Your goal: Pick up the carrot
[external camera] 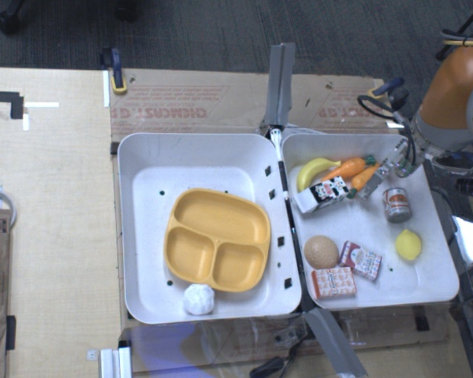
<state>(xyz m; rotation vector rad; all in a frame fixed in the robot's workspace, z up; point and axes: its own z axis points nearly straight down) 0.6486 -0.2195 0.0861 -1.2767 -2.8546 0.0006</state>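
Observation:
An orange carrot [348, 168] with a green top lies near the back of the right bin [449, 278], between a yellow banana [314, 170] and a small black-and-white carton [325, 193]. A second, shorter orange piece [364, 179] lies just to its right. My gripper [392, 169] hangs low over the bin, close to the right of the carrot's green end and just above a tin can [396, 204]. Nothing shows in its grasp.
The right bin also holds a lemon [408, 245], a brown ball [322, 251] and two red packets [333, 282]. In the left bin [134, 235] sit a yellow divided plate [217, 239] and a white ball [198, 298]. A grey divider post [280, 85] stands behind the bins.

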